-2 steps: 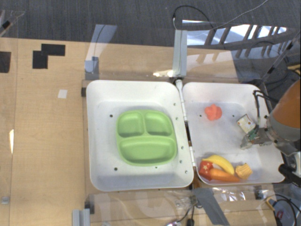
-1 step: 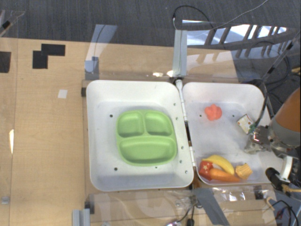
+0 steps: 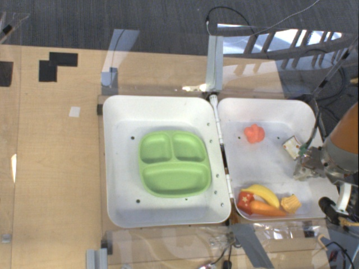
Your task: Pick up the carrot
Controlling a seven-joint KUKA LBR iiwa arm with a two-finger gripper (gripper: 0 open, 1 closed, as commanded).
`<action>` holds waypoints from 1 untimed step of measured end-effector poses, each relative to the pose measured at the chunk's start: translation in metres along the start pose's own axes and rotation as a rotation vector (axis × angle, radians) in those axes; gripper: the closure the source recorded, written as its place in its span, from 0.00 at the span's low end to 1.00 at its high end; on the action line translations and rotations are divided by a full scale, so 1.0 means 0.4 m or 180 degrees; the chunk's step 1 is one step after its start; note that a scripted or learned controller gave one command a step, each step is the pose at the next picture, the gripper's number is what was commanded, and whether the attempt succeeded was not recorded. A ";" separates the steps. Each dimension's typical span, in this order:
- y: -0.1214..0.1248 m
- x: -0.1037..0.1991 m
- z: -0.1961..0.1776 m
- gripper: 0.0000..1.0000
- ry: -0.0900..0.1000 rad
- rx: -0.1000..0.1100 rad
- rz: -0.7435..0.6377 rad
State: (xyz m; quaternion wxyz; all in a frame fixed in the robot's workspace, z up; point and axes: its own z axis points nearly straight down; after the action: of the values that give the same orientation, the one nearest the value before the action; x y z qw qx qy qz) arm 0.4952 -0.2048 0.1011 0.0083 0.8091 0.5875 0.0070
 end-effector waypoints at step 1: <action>0.005 0.004 -0.027 1.00 0.0001 -0.0012 -0.0027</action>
State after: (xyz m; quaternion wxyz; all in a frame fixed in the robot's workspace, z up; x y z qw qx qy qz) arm 0.4975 -0.2040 0.1121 0.0097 0.8066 0.5910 0.0082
